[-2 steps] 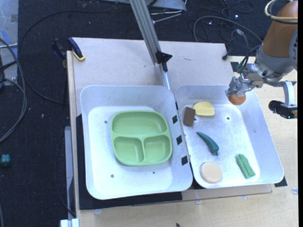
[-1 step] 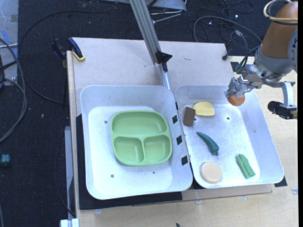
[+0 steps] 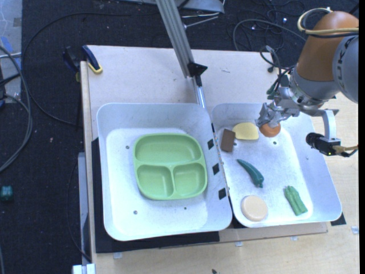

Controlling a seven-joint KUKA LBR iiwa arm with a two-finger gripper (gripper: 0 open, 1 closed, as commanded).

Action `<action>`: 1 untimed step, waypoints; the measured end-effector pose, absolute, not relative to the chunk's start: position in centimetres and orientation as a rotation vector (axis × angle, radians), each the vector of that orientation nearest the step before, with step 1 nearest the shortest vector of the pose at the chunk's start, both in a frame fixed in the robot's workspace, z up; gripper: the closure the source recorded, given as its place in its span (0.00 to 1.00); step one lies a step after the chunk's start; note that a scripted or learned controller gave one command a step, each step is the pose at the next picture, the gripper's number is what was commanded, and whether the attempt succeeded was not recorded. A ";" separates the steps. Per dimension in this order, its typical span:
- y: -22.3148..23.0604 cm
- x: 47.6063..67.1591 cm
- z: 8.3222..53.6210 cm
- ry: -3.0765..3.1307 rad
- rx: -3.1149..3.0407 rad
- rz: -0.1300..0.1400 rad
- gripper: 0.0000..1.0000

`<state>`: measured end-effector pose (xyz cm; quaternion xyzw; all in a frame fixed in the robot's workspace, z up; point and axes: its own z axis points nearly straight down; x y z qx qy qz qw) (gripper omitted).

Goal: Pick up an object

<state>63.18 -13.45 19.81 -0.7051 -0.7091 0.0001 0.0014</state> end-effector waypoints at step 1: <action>-8.4 61.3 21.4 -2.228 -2.212 -0.002 1.00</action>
